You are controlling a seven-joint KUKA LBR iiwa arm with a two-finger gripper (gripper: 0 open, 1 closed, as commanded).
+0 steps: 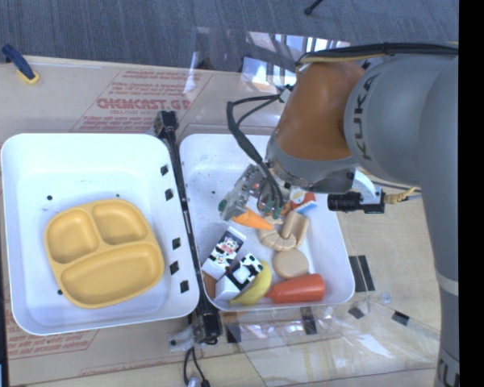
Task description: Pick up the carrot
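Note:
The carrot (252,221) is a small orange wedge lying in the right bin (202,168), near its middle, with a green tip at its left end. My gripper (254,196) hangs directly over it, reaching down from the grey and orange arm (323,119) that comes in from the right. The gripper's lower end sits just above or against the carrot's upper side, and the arm hides part of the bin behind it.
Close to the carrot in the right bin lie a tan wooden piece (290,230), a tan disc (290,263), a red sausage-shaped toy (298,289), a banana (254,287) and two black-and-white blocks (234,260). The left bin (32,160) holds a yellow divided plate (105,252).

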